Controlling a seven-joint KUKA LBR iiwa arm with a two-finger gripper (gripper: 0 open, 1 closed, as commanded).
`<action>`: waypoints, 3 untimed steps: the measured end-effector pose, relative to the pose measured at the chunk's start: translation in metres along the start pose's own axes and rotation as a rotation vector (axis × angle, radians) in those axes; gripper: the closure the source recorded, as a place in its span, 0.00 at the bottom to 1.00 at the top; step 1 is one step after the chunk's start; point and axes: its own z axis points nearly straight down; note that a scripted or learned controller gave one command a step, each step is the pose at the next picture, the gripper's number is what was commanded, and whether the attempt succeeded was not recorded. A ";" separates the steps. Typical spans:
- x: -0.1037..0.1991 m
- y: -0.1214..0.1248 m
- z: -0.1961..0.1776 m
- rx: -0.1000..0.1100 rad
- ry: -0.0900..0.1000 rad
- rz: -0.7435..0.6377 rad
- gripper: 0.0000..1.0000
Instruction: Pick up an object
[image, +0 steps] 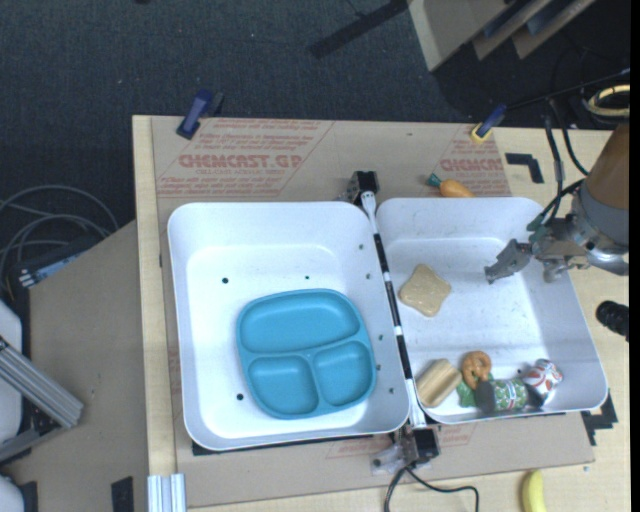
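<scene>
Blue divided tray (305, 352) sits in the left bin (200, 300); gripper (528, 258) hovers at right over the right bin (560, 330), bread slice (425, 290) mid-frame.

Even, bright overhead light, soft picture.

The two white bins (200, 300) glow close to washed out, with faint shadows hugging their inner walls and a thin one under the blue tray (305, 350). The tan counter (150, 250) reads evenly lit, while the dark floor (100, 50) up top swallows detail. Focus is mild throughout: printed lettering is legible but fuzzy, and the small items bottom right blur together. The arm (610, 190) at the right edge looks smeared.
</scene>
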 end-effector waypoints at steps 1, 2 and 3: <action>0.077 -0.064 0.112 0.001 0.001 -0.001 0.00; 0.039 -0.006 0.112 -0.001 -0.001 0.000 0.00; 0.037 0.096 0.046 -0.004 -0.001 -0.002 0.00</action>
